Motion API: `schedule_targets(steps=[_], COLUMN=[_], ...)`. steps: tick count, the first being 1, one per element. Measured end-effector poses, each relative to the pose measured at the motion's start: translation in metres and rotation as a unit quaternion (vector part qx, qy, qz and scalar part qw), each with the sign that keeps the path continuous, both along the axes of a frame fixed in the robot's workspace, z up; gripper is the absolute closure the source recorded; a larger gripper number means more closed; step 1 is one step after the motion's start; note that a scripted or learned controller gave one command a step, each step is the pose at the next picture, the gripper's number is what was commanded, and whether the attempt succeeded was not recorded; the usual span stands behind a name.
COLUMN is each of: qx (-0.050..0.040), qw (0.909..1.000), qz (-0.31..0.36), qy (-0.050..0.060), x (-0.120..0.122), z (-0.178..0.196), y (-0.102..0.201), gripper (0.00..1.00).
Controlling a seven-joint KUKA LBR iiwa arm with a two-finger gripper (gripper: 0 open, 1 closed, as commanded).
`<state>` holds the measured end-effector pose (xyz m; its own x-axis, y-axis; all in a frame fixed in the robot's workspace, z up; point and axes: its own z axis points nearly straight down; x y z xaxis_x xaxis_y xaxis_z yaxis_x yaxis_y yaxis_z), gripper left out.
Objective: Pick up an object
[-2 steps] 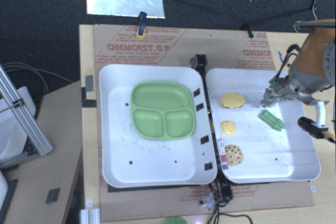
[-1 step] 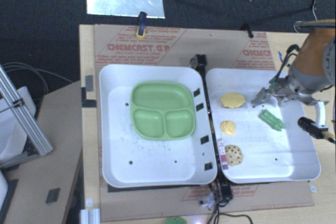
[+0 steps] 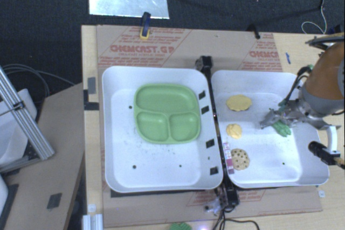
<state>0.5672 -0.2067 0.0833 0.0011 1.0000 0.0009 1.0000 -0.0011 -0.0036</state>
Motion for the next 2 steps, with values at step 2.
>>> schedule_targets(steps=[2], qx=[0.0007], qw=[1.0000], qz=[0.005], qy=[-0.002], x=[-0.036], z=[0.086], y=[0.072], gripper=[1.00])
